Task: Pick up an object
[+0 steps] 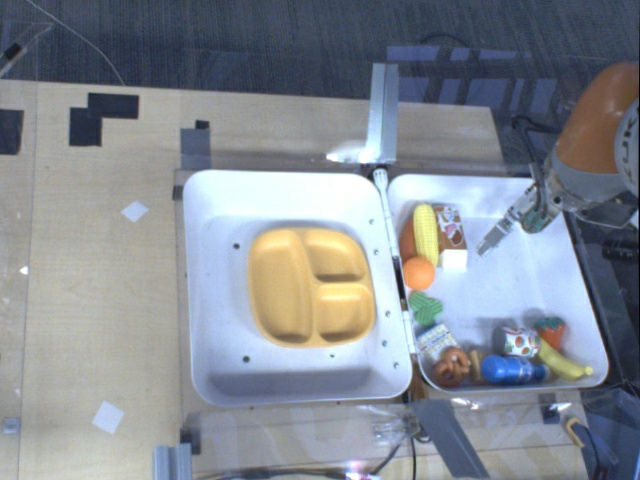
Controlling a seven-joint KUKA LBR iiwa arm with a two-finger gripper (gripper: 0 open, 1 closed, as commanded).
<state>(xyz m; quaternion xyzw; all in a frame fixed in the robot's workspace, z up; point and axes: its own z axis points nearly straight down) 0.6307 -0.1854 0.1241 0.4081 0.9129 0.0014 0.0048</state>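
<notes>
1. The tool [492, 238] hung over the upper part of the right bin [590, 313], slanting down to the left from the grey arm [600, 158]; nothing sat between its tips, and I could not tell whether it was open or closed.
2. Both white bins rested on a pale wooden tabletop [90, 298], with dark carpet [250, 18] beyond it.
3. The left bin [205, 268] held a yellow divided tray [310, 286].
4. Just left of the tool lay a white block [454, 260] and a brown packet [450, 227].
5. An ear of corn [426, 233] lay by the bin's left wall, its long axis running top to bottom, an orange ball [419, 274] at its lower end.
6. A pretzel [451, 366], blue bottle [512, 370] and banana [565, 364] crowded the near wall.
</notes>
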